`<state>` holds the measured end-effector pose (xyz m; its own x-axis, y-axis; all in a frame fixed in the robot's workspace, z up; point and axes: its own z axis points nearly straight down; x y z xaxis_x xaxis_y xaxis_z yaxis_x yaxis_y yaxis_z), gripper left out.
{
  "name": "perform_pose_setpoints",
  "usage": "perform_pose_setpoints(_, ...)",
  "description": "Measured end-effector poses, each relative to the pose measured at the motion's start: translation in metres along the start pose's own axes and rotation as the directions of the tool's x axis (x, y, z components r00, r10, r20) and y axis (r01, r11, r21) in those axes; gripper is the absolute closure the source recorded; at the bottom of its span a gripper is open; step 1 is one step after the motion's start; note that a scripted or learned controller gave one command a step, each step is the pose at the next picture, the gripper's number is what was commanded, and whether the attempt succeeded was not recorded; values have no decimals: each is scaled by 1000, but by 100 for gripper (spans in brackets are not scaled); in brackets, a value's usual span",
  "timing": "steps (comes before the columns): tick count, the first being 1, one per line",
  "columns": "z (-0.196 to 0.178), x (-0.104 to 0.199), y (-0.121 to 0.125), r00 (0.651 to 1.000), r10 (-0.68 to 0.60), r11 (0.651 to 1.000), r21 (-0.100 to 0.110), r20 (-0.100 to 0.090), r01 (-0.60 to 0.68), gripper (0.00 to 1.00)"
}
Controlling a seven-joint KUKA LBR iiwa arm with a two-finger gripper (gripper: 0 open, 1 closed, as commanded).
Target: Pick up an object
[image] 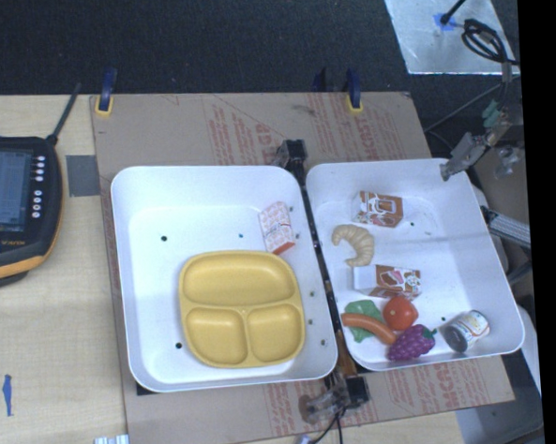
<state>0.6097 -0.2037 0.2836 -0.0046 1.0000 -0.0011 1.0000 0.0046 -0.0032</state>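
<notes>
The right bin (pixel 449 253) holds several toy foods: a croissant (pixel 356 243), a brown and white carton (pixel 379 207), a second carton (pixel 394 280), a red tomato (pixel 400 311), a green leafy piece (pixel 360 310), an orange carrot (pixel 369 328), purple grapes (pixel 410 342) and a small can (pixel 466 330) lying on its side. In the left bin (pixel 147 224) a red and white carton (pixel 276 226) lies beside a yellow divided plate (pixel 241 308). My gripper (pixel 469 150) is a small grey shape over the right bin's far right corner, away from every object.
A teach pendant (pixel 10 209) lies on the bench at the far left. Blue clamps (pixel 352 88) pin the cardboard sheet at the back. Cables and a black clip (pixel 294 152) sit where the bins meet.
</notes>
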Motion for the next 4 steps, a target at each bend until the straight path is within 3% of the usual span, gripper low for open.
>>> perform_pose_setpoints(1, 117, 66, 13, 1000, -1, 1000, 3, -1, 1, 0)
perform_pose_setpoints(2, 173, 52, 47, 1000, 0, 1000, -14, 1, 0, 0)
perform_pose_setpoints(3, 179, 38, 54, 1000, -3, 1000, -17, -7, 3, 0)
perform_pose_setpoints(4, 179, 41, 54, 1000, -1, 1000, -18, -2, 1, 0)
